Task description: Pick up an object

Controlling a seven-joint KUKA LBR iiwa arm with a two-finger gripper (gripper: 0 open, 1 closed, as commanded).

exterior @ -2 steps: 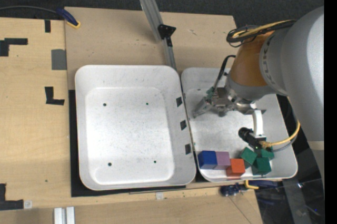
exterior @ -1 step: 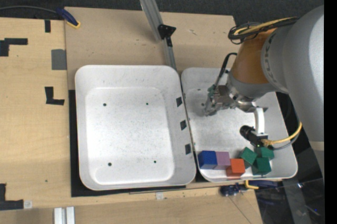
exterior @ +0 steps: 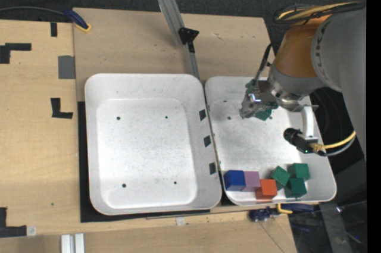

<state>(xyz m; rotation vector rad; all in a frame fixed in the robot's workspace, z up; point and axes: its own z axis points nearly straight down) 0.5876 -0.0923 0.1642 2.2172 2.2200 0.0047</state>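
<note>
Gripper [exterior: 255,104] sat over the upper part of the right bin [exterior: 238,139], clamped on a dark green block [exterior: 264,113] showing between and just below the fingers. Block looked small, rigid and light, probably smooth-faced; opposite flat faces were the safest hold.

We find no text, label, brand, number or sign that can be read anywhere here. The black marks on the table [exterior: 36,144] at the left are plain shapes, not letters we can make out. The two white bins [exterior: 149,82] and the coloured blocks [exterior: 268,181] in the right one carry no writing we can see.
</note>
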